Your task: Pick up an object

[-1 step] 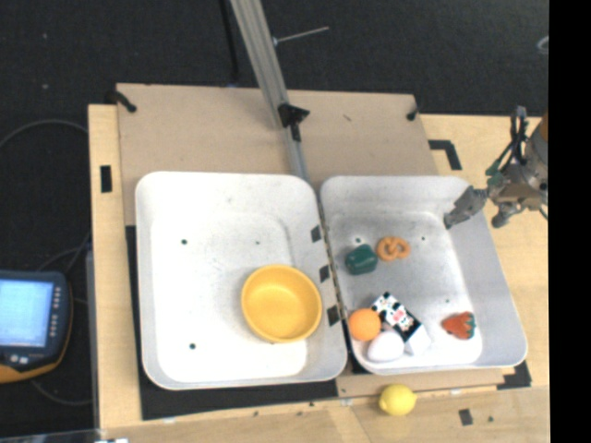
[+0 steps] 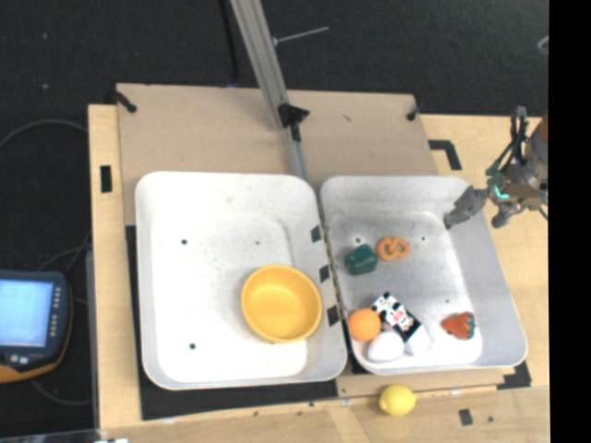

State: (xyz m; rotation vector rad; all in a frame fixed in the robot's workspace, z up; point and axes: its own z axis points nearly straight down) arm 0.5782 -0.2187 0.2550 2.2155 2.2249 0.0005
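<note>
right bin (image 2: pixel 480 247) rim: gripper (image 2: pixel 482 209) spread over it.

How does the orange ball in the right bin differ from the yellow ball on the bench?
The orange ball lies inside the right bin, touching a white object; the yellow ball lies outside, alone on the bench in front of that bin. Colours differ. Both are round and similar in size.
</note>
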